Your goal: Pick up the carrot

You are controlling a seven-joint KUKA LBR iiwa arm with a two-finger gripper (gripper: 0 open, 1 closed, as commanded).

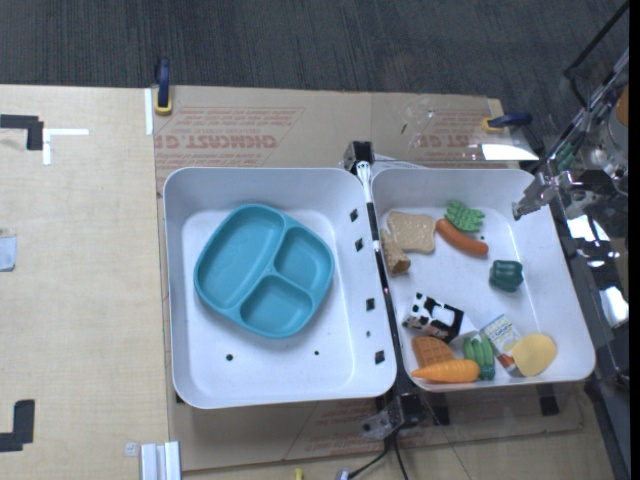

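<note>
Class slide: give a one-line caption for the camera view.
Gripper poised at the right bin's far edge; carrot lies at its near wall; blue divided plate in left bin.

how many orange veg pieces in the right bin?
2. One carrot lies at the near edge of the right bin, beside the green pods. Another, leafy-topped, sits toward the far side, right of the bread slice.

The arm is reaching in from the right edge of the camera view, with only its far end showing near the upper right. Its metallic wrist parts are sitting high at that edge, partly cut off by the frame. The gripper [530, 204] is pointing down and to the left from there, its dark tip hanging at a slant. Its parts are too small and blurred to make out further.
</note>
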